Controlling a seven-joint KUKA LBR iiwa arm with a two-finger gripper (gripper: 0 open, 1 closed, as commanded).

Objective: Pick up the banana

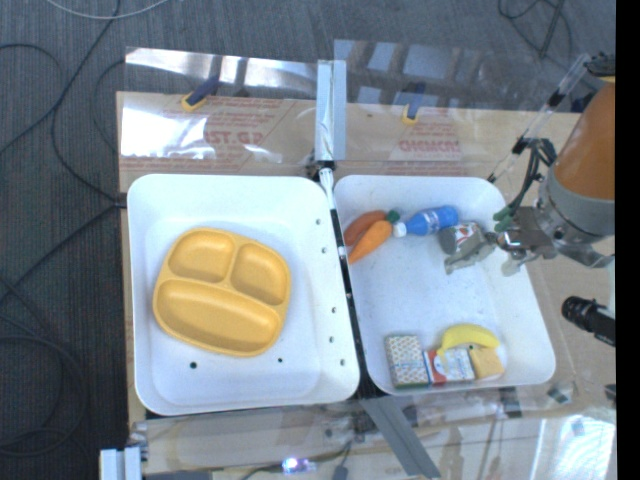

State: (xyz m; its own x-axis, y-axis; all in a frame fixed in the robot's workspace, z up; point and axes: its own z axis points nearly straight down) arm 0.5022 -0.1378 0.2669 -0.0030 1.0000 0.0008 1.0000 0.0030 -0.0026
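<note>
One banana (470, 337), hand (484, 251) well apart

Dark grey carpet floor (60, 88) all around, ribbed texture. Thin cables (120, 3) snake over it at top left, more cable loops (540, 8) at top right, another cable (20, 298) along the left edge. Desk (270, 133) is light wood-toned, covered with clear plastic sheeting (230, 73) that catches glare along the far edge. Faint red printing (225, 138) shows on the surface under the plastic. Yellow-and-blue clips (200, 95) hold the sheeting at the far edge. A metal rail (330, 108) runs down the middle of the desk. Lighting even, soft, no hard shadows.
</note>
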